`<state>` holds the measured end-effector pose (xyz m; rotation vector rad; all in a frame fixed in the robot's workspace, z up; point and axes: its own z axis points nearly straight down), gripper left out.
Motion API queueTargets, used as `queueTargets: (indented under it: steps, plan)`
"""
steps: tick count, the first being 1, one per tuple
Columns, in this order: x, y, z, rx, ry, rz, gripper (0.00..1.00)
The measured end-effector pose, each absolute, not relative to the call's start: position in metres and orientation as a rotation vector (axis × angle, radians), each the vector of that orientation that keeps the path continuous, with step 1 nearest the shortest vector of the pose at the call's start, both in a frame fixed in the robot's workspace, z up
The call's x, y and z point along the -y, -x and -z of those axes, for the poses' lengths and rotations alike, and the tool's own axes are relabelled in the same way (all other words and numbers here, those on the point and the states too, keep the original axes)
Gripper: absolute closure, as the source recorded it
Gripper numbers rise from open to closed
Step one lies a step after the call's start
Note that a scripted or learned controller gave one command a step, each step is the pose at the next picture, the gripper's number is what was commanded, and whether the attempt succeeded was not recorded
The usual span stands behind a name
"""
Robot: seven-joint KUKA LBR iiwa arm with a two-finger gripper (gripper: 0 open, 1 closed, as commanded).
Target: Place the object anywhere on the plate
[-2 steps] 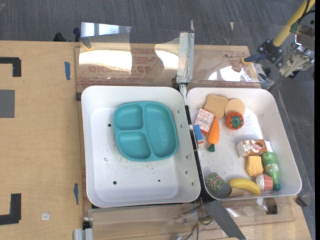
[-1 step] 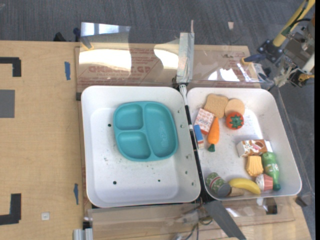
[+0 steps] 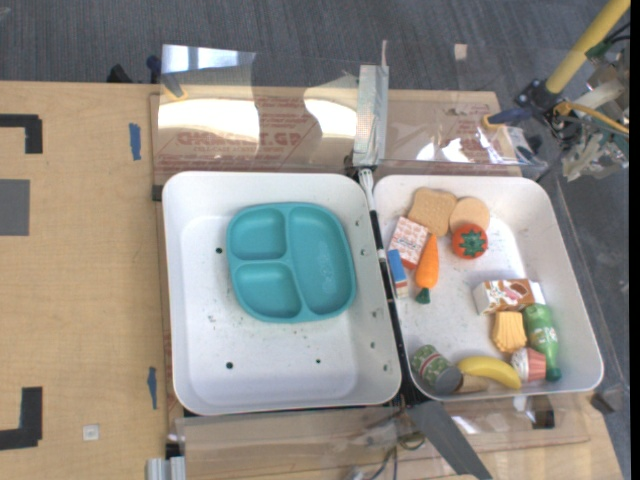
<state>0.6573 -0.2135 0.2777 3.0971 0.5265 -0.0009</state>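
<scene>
A teal plate (image 3: 290, 261) with three compartments lies flat in the left white bin (image 3: 195, 298), nothing on it. The right bin (image 3: 570, 268) holds several toy foods. At its back are a toast slice (image 3: 431, 209), a round bun (image 3: 470, 213) and a red tomato (image 3: 469, 241). An orange carrot (image 3: 427, 265) lies beside a red-and-white carton (image 3: 407, 240) near the divider. Toward the front lie a banana (image 3: 488, 371), a green bottle (image 3: 541, 328) and a small can (image 3: 431, 364).
A snack box (image 3: 507, 295) and a yellow corn piece (image 3: 508, 332) sit at the right bin's right side. Clear plastic walls (image 3: 300, 128) stand behind both bins. Brown cardboard (image 3: 70, 268) covers the bench to the left. Yellow gear with cables (image 3: 585, 53) stands at the top right.
</scene>
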Motion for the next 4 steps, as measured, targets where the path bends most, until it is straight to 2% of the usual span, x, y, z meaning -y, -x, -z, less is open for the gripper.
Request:
queueTargets:
  steps: [1,2,3,4]
  plan:
    - [0.223,-0.658,-0.232,-0.643,-3.079,0.011,1.0]
    - [0.221,-0.657,-0.289,-0.321,-3.124,-0.004,1.0]
    - [0.222,-0.66,-0.231,-0.554,-3.097,0.012,1.0]
    - [0.223,-0.659,-0.295,-0.321,-3.123,-0.007,1.0]
